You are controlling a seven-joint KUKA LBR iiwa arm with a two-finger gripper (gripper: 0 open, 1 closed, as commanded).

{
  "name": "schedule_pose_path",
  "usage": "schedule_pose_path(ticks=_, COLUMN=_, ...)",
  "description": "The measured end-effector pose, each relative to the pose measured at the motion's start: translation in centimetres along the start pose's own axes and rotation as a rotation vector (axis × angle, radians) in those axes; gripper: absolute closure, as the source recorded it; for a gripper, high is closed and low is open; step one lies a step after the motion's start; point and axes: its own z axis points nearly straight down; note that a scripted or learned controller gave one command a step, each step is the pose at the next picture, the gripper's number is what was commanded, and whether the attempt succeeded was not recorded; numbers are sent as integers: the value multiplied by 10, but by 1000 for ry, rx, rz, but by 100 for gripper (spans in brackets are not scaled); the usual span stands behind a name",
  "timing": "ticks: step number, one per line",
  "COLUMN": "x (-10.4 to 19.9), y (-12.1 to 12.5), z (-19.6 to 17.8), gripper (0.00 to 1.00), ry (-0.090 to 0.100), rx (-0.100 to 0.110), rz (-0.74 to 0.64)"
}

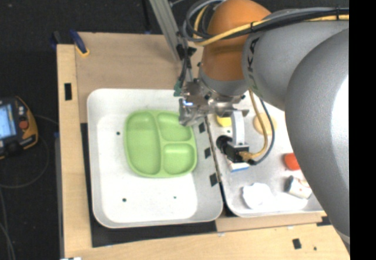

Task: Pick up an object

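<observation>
Wooden bench [117, 62] on dark floor, two white bins side by side. Left bin [106, 194] holding a green tray [158, 142] with three compartments, lying flat near the middle, its upper right corner toward the wall between the bins. Right bin [276, 209] holding small items: white lump [257, 195] near the front, orange piece [292, 161] further right, white block [296, 187] just in front of that, something yellow [224, 120] and a blue-white bit [238, 165] partly hidden under the wrist hardware.

Arm [305, 76] reaching in from the right, orange band [232, 29] above the wrist, covering much of the right bin. Gripper [188, 110] down low at the tray's upper right corner, right at its rim or just over it; contact impossible to confirm from this slant. Opening of the claw: cannot tell, tip too small and cluttered with cables and mount. Nothing visibly caught in it.

Progress, as a judgement: approach apparently made, with the tray the likeliest target given the claw's position. No lift evident, tray flat on the bin floor. Left to do: secure a grip on the rim, raise clear of the bin. Thin edge and broad, flat shape likely to make a firm hold awkward.
</observation>
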Motion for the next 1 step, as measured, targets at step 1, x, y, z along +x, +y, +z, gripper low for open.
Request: schedule_pose_path(ticks=1, x=-3, y=0, z=0, gripper=0, ry=-1, rx=1, rz=4)
